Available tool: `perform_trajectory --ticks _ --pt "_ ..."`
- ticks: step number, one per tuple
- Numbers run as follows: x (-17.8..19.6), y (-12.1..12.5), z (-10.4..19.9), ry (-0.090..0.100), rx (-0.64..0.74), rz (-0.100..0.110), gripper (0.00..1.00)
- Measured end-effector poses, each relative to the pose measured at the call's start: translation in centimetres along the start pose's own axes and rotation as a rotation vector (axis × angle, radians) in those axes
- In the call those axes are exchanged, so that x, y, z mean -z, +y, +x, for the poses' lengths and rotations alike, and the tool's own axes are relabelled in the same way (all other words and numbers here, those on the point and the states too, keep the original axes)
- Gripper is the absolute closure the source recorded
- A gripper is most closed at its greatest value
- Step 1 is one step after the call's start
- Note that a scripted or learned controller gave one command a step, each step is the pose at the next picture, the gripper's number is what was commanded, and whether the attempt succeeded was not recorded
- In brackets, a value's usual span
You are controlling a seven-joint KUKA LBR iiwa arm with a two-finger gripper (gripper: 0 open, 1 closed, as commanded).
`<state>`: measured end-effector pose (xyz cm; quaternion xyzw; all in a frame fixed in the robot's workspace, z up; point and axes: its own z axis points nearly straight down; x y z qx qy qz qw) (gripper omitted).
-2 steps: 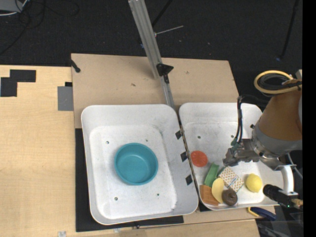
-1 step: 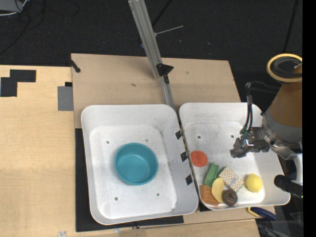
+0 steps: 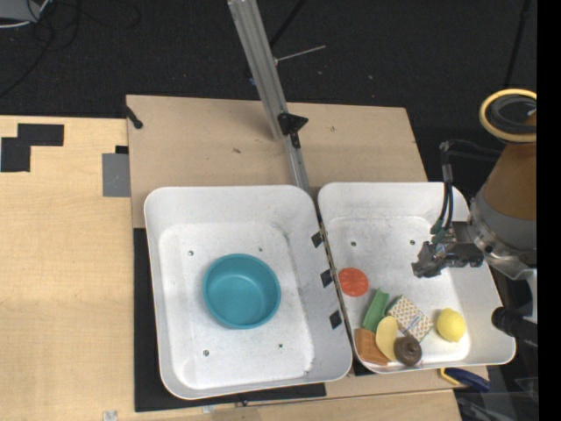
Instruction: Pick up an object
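The arm (image 3: pixel 513 196) reaches in from 3 o'clock, bent down over the right bin (image 3: pixel 386 202). Its pincer (image 3: pixel 427 266) hangs above bare floor; its opening I cannot tell.

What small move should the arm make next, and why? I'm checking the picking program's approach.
Probably shift the gripper toward the bin's near side and lower it over the yellow ball. The gripper sits above bare floor of the right bin, while the objects cluster along the near edge, and the ball lies somewhat apart from the others.
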<state>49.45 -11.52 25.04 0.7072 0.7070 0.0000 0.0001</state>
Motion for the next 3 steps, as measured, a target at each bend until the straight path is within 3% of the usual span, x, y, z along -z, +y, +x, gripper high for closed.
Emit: perform_trajectory --ticks 2,3 --pt "0.1 0.4 11.2 0.001 0.004 0.001 1.00" --pt "-1.6 0.7 15.9 0.000 0.004 0.002 1.00"
